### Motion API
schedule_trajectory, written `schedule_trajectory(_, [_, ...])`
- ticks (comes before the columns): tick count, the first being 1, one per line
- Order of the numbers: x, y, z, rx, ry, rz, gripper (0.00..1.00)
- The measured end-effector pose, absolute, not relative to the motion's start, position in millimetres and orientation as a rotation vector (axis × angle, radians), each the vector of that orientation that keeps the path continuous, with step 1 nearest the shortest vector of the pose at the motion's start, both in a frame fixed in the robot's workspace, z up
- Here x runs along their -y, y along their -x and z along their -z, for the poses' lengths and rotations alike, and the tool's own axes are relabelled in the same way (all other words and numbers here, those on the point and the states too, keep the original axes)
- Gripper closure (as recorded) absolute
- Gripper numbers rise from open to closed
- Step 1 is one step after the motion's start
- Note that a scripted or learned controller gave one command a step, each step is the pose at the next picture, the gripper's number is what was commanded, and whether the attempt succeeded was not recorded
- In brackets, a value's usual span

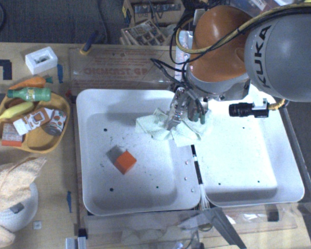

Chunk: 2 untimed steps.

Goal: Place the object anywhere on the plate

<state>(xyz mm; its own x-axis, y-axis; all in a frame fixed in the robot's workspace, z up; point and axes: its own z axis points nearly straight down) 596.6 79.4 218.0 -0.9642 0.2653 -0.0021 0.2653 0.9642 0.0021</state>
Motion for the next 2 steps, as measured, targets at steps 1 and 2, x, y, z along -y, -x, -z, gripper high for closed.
schedule_trajectory(1, [-98.2, -591.4, -225.9, -3.135, -0.001, -0.004, 1.00])
schedule_trajectory(2, [-97.9, -591.6, -226.4, -3.135, -0.002, -0.004, 0.00])
